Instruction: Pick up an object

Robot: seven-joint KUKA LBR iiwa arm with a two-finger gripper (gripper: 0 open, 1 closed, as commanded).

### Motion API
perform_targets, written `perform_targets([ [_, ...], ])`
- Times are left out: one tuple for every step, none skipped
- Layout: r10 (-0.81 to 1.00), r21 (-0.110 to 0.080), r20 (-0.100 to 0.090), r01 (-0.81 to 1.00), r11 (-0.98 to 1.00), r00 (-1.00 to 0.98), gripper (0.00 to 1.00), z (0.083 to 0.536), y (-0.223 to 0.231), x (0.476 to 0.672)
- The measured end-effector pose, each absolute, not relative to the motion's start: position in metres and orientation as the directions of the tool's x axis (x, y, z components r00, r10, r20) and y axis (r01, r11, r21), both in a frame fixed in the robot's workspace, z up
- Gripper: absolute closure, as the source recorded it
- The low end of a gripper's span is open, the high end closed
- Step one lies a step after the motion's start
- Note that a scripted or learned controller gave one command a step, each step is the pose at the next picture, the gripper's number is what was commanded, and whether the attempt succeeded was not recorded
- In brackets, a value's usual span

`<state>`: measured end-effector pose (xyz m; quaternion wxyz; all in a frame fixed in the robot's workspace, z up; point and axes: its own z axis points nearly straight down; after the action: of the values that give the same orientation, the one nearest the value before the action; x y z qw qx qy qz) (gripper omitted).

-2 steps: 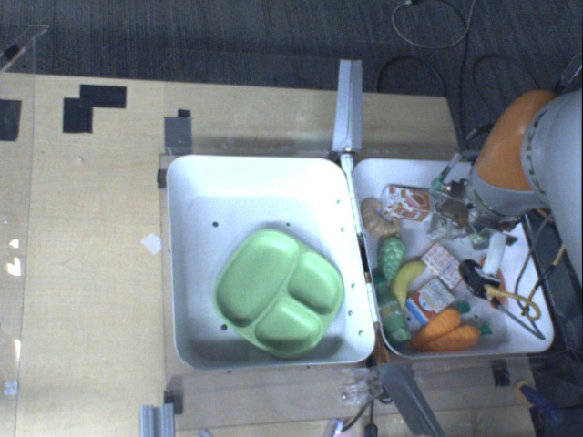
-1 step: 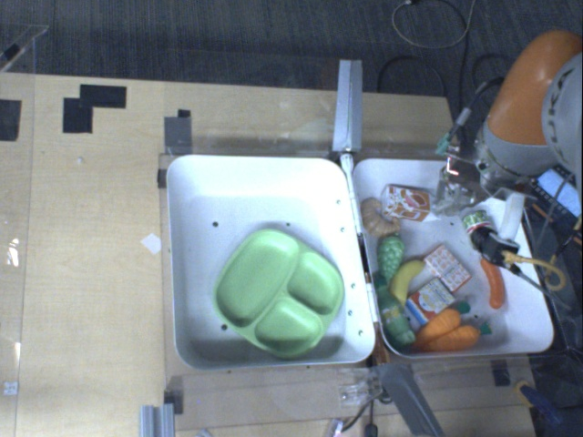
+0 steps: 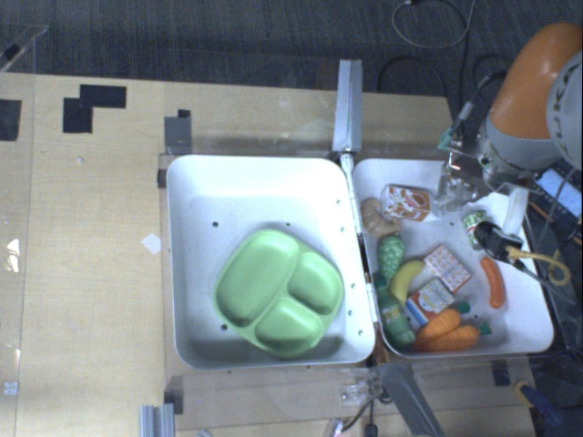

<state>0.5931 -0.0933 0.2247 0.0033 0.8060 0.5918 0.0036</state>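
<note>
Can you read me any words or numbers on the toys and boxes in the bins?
No words or numbers can be read here.
Small packet with red and white print, right bin: too blurred to read.
Little patterned box: print too small to read.
Second red and white box beside it: too blurred to read.
Green divided plate, left bin: no writing on it.
Black shapes on the bench: plain blocks, not letters.

Toys (image 3: 428, 299) crowd the right bin (image 3: 537, 330); its far corner lies bare.
</note>
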Motion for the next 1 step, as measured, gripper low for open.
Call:
perform_targets([
  [0.989, 0.007, 0.000, 0.989, -0.150, 0.150, 1.00, 0.2956, -0.0993, 0.6292],
])
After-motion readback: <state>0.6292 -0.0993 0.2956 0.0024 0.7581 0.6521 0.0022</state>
